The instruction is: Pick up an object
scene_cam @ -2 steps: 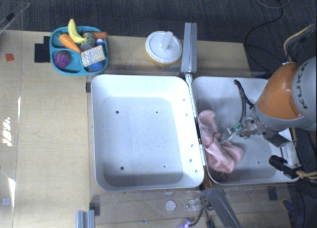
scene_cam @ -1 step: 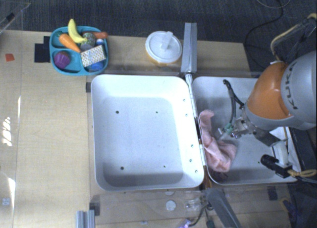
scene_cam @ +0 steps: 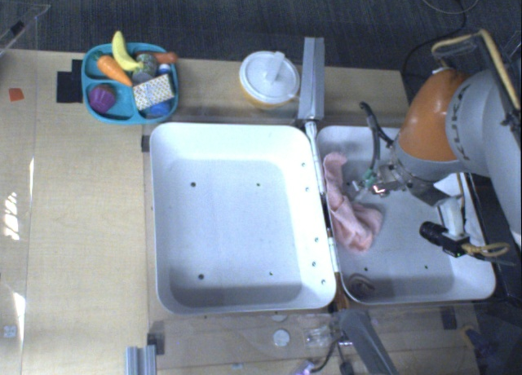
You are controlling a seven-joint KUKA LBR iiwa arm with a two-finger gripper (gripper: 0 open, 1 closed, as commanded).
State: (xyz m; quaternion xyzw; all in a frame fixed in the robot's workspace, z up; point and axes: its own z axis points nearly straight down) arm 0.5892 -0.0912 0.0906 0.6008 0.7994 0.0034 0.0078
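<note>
Crumpled pink cloth [scene_cam: 349, 206] lying in the right shallow white bin [scene_cam: 424, 284], against its left wall. Two-finger gripper [scene_cam: 364, 183] on the grey arm with orange band [scene_cam: 432, 125] down over the cloth's right edge; tips too small and dark to make out, so open or closed cannot be told. Small dark item [scene_cam: 362, 287] near the bin's lower left corner, unidentifiable. Left white bin [scene_cam: 236, 218] alongside. Blue tray of toy food [scene_cam: 129, 81] and white lidded round container [scene_cam: 269, 77] behind.

Arm [scene_cam: 473, 121] enters from frame right, orange band facing up, wrist angled down-left; pincer [scene_cam: 364, 182] low at centre-right of frame.
</note>
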